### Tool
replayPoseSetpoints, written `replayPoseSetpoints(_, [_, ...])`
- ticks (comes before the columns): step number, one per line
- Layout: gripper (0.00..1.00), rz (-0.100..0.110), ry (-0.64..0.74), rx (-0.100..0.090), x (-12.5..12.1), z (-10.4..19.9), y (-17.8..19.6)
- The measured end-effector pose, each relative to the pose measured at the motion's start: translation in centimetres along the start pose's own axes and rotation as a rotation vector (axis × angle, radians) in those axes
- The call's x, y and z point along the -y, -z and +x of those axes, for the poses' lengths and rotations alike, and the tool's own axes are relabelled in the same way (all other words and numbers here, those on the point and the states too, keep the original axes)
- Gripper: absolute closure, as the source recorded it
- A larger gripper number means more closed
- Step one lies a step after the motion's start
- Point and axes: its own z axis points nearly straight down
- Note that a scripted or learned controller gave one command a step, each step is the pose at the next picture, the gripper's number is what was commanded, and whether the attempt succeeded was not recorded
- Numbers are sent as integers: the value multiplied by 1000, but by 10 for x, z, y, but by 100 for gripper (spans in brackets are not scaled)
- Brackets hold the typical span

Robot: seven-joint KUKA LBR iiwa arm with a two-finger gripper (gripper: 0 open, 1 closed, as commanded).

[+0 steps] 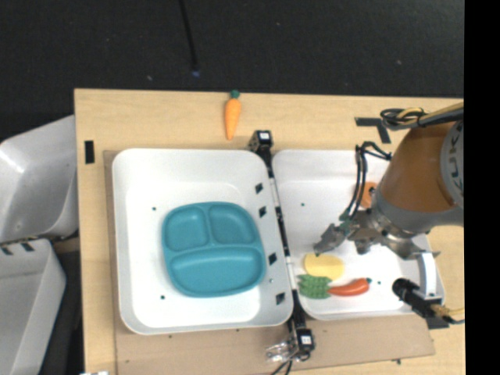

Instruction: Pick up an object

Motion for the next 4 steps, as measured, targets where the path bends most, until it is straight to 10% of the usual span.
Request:
replayPoseSetpoints(1, [0,0,-2,0,-9,2,-55])
replayPoseSetpoints(2, [100,-6,-9,0,-10,1,-42])
replayPoseSetpoints(4, [100,-13,5,2,-17,-5,87])
